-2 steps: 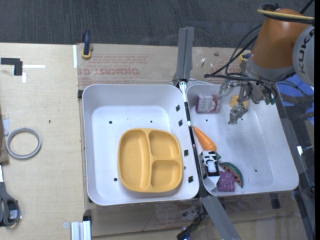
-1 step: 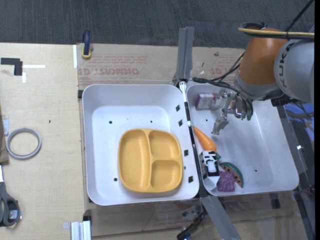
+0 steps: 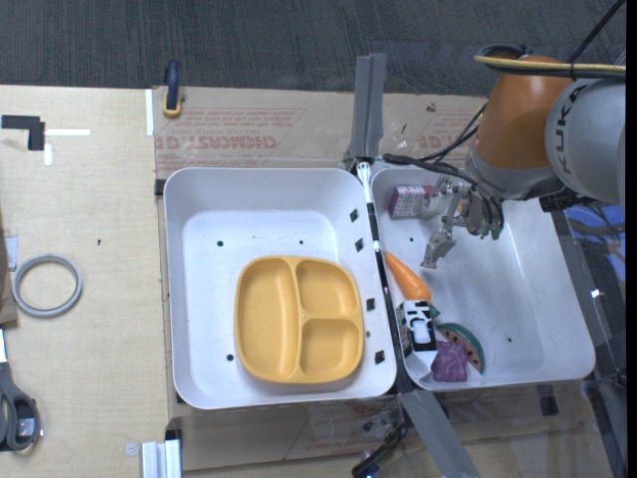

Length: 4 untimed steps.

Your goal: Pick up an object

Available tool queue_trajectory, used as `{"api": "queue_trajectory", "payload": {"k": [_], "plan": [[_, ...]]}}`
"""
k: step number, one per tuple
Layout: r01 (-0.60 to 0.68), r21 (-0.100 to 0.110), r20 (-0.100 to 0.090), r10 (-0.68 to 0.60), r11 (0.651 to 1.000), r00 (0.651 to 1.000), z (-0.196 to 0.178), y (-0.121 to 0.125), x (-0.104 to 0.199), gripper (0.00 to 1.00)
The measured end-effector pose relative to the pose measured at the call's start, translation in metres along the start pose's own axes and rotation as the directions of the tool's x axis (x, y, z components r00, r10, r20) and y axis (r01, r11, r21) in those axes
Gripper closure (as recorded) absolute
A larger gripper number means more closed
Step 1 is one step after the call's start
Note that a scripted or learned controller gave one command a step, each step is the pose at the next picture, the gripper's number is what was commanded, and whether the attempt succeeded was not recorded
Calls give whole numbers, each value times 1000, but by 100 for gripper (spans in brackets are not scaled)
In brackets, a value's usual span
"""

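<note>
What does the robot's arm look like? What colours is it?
The arm is big, round and smooth grey, with a shiny orange band just above the wrist. Dark letters are printed on the grey part. Thin black cables run along it, and a yellowish one crosses the top. At the end sits a small silvery metal gripper with two thin fingers.

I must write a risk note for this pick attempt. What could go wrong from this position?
1. The gripper hangs over a bare part of the right bin, apart from every item, so closing here would probably catch nothing.
2. The carrot, the black and white item, the watermelon slice and the purple piece crowd the bin's left wall. The jaws might hit that wall or push a neighbour.
</note>
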State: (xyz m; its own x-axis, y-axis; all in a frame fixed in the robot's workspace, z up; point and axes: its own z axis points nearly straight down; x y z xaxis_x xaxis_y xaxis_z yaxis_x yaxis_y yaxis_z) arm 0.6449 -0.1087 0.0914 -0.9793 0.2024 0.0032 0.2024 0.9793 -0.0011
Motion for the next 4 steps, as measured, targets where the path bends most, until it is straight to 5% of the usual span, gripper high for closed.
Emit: {"api": "queue_trajectory", "payload": {"k": [1, 2, 3, 4], "plan": [[605, 3, 9, -605, 797, 797, -10, 8, -3, 0], [31, -1, -13, -31, 1000, 999, 0, 11, -9, 0], [33, -1, 7, -33, 999, 999, -11, 11, -13, 100], [33, 0, -7, -33, 999, 999, -9, 11, -10, 0]]}}
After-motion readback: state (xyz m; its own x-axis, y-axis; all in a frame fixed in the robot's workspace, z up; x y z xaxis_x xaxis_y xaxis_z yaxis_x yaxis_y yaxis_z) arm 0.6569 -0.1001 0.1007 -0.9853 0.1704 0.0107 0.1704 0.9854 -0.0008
